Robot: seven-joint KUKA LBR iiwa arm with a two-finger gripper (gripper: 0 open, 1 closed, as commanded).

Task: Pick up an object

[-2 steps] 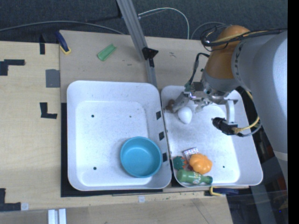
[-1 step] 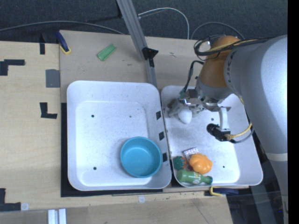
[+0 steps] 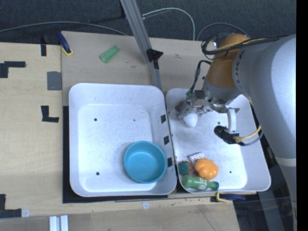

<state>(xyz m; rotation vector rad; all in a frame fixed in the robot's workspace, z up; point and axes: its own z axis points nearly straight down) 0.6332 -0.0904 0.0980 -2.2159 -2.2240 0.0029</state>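
- Where the arm reaches in from the right, its gripper hangs low over the far left part of the right bin, close to that bin's left wall
- Just under the gripper lies a small white rounded object, touching or nearly touching the fingertips; whether the jaws are apart, together or closed on it I cannot tell, since the wrist hides them
- At the near left corner of the right bin sits a cluster: an orange rounded object, a green bottle-like object lying along the near wall just beside it, a small green item against the left wall, and a small packet with red and white print at the far side of the orange one
- Near the near right corner of the left bin stands a blue bowl, upright, mouth up
- On the bench beyond the left bin's far edge lies a small green block, tilted, well apart from both bins
- A grey pole crosses the bench at a slant toward the gap between the bins' far corners
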